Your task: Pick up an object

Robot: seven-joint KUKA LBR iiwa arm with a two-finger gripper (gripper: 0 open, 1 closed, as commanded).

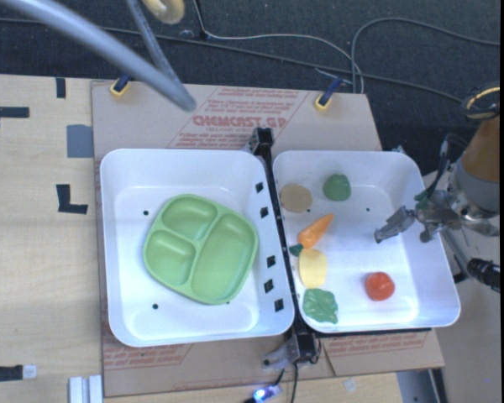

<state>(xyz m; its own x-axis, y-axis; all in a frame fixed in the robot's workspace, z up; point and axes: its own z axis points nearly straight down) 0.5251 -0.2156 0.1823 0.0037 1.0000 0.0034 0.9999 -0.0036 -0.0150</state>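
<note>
Gripper (406,222) is seen hovering at the right bin's (433,309) right edge, fingers spread and empty, while the nearest candidate, a round red tomato (380,286), is set just below and slightly left of it on the bin floor.

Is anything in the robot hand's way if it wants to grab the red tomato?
Nothing visible blocks it. The two-finger gripper hangs at the right bin's right side, and the small round red tomato lies just below it in the picture, with bare white floor between them.
</note>
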